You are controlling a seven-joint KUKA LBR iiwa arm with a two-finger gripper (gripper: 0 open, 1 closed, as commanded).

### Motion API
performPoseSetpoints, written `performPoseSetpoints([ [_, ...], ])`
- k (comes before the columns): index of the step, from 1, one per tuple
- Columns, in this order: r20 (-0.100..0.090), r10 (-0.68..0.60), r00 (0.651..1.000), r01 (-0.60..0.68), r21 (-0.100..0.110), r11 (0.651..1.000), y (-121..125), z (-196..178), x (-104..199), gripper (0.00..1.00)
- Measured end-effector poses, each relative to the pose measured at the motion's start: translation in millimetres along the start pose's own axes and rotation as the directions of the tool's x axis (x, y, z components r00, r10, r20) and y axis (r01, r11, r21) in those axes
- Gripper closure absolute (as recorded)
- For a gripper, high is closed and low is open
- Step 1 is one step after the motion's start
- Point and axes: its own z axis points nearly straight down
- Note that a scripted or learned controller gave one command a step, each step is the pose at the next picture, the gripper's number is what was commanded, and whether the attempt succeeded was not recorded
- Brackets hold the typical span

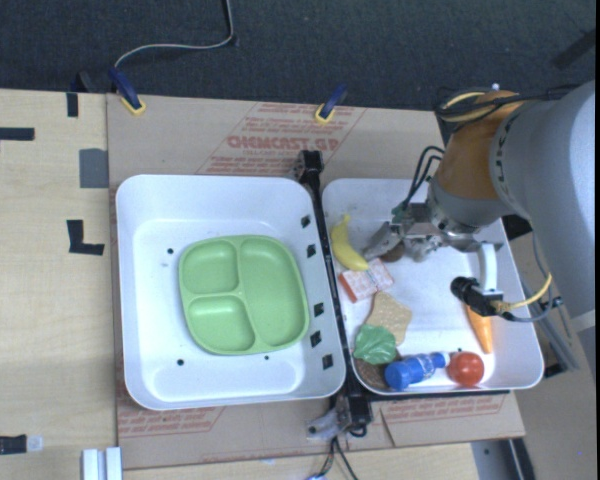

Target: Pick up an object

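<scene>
Over the shallow white bin [525,363] on the view's right, we see the grey arm's gripper [390,240] low in the far part of the bin. It sits just beside the yellow plastic banana [346,248], which lies along the bin's inner wall. We cannot tell from this angle whether the gripper is wide or narrow, and we see nothing held in it.

Just in front of the gripper lies a small red-and-white packet [365,282], close to the near end of the banana. Nearer the camera lies a flat tan slice that looks like bread [390,316], with a green crumpled leafy piece [375,345] touching its near edge. A blue plastic bottle [412,369] lies on its side along the near wall. A round red ball-shaped fruit [466,368] sits just beside it, toward the corner. An orange carrot-shaped toy [480,330] lies close behind the red fruit, well apart from the gripper.

We find the other shallow white bin [140,198] alongside, and in it a light green divided plastic plate [244,294] lies flat near the middle. Both bins stand on a brown cardboard sheet [180,138] laid on the pale wooden counter [40,288].
</scene>
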Motion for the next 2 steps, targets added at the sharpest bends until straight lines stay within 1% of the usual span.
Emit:
performPoseSetpoints([
  [1,-0.001,-0.002,1.0,0.002,0.001,1.0,55,-99,41,0.0],
  [2,0.003,0.002,1.0,-0.002,0.004,1.0,18,-11,27,0.0],
])
